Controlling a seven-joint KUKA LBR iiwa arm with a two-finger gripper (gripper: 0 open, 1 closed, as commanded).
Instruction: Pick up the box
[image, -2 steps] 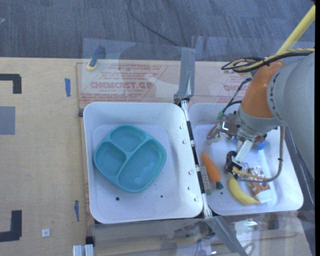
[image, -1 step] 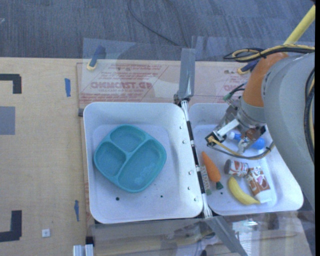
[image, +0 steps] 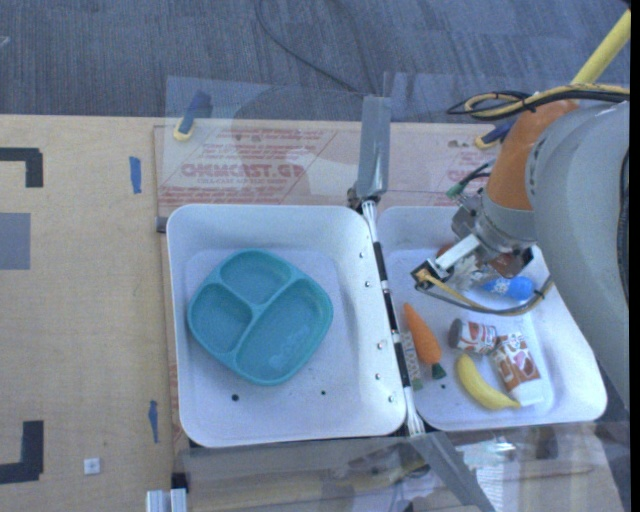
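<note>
Gripper (image: 489, 258) low over the far part of the right bin (image: 578, 330), beside a small blue object (image: 516, 289). How far it is open: cannot tell. Nothing visibly held. Box (image: 519, 364) lies flat toward the bin's near side, just beside the banana (image: 485, 385), apart from the gripper. Carrot (image: 424, 340) by the bin's left wall.

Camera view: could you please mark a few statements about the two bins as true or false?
1. A teal plate lies in the view's left bin. True.
2. The banana lies on that plate. False: the banana lies in the right bin.
3. The carrot lies near the right bin's inner wall. True.
4. The box sits in the left bin. False: the box lies beside the banana.
5. The gripper is above the right bin. True.
</note>
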